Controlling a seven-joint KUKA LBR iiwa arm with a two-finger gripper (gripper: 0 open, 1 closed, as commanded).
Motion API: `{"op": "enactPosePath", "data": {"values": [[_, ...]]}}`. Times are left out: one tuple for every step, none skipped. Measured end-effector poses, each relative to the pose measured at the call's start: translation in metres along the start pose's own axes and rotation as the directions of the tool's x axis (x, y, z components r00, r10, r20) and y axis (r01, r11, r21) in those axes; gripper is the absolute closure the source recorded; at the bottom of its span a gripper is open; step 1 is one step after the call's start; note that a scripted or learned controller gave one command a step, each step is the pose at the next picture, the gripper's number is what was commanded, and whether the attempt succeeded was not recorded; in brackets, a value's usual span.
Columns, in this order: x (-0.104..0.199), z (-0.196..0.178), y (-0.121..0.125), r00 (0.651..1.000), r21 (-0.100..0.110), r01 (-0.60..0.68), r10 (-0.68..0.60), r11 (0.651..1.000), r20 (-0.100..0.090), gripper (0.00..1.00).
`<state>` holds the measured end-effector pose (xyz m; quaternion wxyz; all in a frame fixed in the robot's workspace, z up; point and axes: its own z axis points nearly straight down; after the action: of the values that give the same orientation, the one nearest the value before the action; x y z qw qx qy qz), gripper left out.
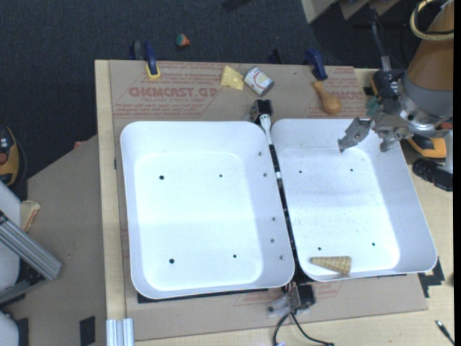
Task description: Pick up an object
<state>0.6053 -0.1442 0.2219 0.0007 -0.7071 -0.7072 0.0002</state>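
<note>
A tan waffle cone [332,264] lies on its side in the right bin [346,193], close to that bin's near rim. My gripper [369,136] hangs over the far right corner of the same bin, well away from the cone. Its two fingers are spread apart, one at the left [351,135] and one at the right [387,140], with nothing between them. The grey arm with its orange band [432,67] rises behind it at the right edge.
The left bin [198,207] sits beside the right one. Behind the bins on the board lie a yellow wedge [232,78], a small white box [258,81], a brown pear-shaped piece [328,98] and blue clamps [150,58].
</note>
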Motion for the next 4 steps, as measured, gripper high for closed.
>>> {"op": "enactPosePath", "data": {"values": [[0.000, -0.011, 0.001, 1.000, -0.003, 0.001, -0.001, 1.000, 0.001, 1.00], [0.048, -0.134, 0.039, 1.000, -0.020, 0.007, -0.007, 1.000, 0.003, 1.00], [0.177, -0.114, 0.059, 1.000, -0.004, 0.013, -0.013, 1.000, -0.005, 1.00], [0.241, -0.056, 0.060, 1.000, 0.007, 0.007, -0.007, 1.000, -0.002, 1.00]]}}
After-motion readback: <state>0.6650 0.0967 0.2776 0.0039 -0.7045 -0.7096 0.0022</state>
